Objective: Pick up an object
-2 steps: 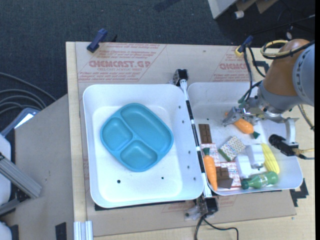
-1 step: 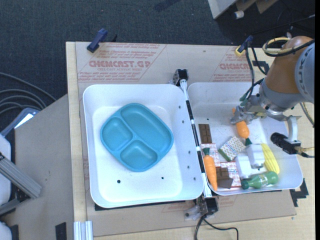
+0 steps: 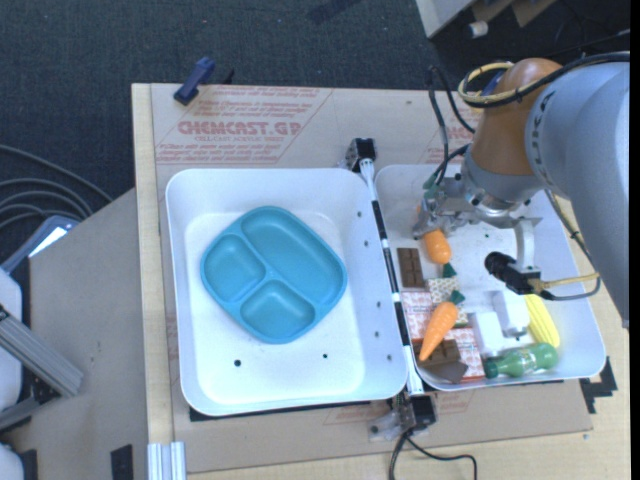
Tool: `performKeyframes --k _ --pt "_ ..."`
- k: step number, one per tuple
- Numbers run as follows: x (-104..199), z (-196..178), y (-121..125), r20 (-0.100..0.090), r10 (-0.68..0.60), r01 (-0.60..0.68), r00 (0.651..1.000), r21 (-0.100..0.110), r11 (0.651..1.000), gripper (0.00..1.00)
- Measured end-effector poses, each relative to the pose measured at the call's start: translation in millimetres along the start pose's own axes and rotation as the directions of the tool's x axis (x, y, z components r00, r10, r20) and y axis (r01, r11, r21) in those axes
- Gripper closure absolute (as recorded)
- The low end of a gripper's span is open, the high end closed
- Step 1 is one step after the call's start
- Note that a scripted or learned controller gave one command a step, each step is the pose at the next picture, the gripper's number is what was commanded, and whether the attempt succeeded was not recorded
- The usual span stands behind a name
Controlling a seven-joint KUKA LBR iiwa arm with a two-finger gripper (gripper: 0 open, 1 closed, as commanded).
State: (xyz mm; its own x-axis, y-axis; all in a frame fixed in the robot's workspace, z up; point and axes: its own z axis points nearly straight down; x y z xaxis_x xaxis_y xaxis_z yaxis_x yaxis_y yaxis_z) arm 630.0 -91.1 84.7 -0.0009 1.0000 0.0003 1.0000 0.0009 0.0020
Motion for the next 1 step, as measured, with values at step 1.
performKeyframes --k 1 --pt "72.6 -100.3 -63.6 -0.001 0.000 0.000 1.000 0.005 1.000 1.00"
